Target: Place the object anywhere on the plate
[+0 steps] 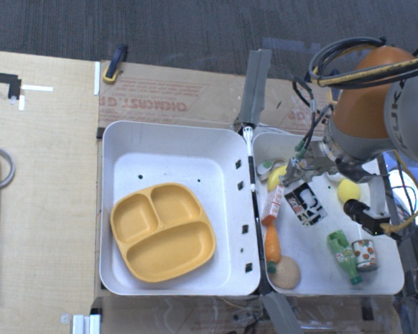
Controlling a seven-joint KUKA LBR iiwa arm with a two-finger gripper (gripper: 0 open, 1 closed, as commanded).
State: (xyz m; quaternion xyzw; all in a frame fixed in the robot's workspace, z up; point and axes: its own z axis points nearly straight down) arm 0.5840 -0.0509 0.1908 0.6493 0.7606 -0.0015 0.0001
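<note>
Gripper low in right bin over the clutter, grip state unreadable; plate lies well apart at about 8 o'clock from it, in left bin, nothing on it.

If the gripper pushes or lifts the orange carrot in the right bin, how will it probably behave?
The carrot looks tapered and rounded, so it would probably roll if pushed. It seems a light, smooth toy, possibly slippery. It lies close against the bin wall, so grasping may be awkward.

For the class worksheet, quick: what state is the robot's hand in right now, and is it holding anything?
Hand: low over the right bin; open or shut cannot be told, and nothing is visibly held.
</note>
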